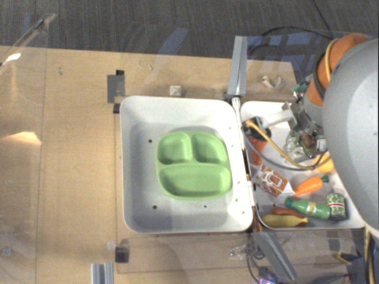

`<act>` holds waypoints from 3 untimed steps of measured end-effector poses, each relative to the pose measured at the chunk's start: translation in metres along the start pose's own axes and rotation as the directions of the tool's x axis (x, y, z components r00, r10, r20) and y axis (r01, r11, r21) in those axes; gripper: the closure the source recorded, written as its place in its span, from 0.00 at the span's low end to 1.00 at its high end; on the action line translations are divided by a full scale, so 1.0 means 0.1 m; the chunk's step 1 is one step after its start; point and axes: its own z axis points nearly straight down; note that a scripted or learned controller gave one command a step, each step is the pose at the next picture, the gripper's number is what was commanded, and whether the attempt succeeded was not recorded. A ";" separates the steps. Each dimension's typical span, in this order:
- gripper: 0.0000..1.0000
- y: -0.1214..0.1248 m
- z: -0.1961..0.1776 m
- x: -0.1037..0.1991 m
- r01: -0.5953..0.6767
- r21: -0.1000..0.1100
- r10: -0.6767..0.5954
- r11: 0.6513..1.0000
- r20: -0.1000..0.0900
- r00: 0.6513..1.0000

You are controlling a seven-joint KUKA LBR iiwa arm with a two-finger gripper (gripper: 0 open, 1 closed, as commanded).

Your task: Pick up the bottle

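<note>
Bottle point(308, 208) is being observed lying on its side in the right bin point(260, 106), close to that bin's near edge, green-bodied with a paler band, its narrow end pointing toward the left bin point(139, 158). Nothing is being pressed against it by the robot; it is being left free on the bin floor. A small green and red can point(336, 206) is being noted just beside its broad end, though whether the two are touching cannot be told. A yellow and red object point(285, 220) is being recorded just in front of the bottle's narrow end, and a toy carrot point(311, 186) just behind the bottle, tilted. An orange and white packet point(273, 181) is being seen farther left in the same bin. The gripper point(303, 147) is being held over the far half of the right bin, well apart from the bottle, under the grey arm point(355, 129) that is reaching in from the right. How far the gripper is open cannot be told, and nothing is being seen in its grasp. A green divided plate point(193, 164) is being noted alone in the middle of the left bin.
</note>
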 end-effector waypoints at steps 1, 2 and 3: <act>1.00 1.26 -0.75 0.14 0.031 -0.001 -0.031 1.000 -0.002 1.000; 1.00 0.79 -0.15 0.77 0.035 0.001 -0.035 0.999 0.002 0.999; 1.00 0.05 -0.02 0.55 -0.003 0.002 0.003 1.000 -0.002 1.000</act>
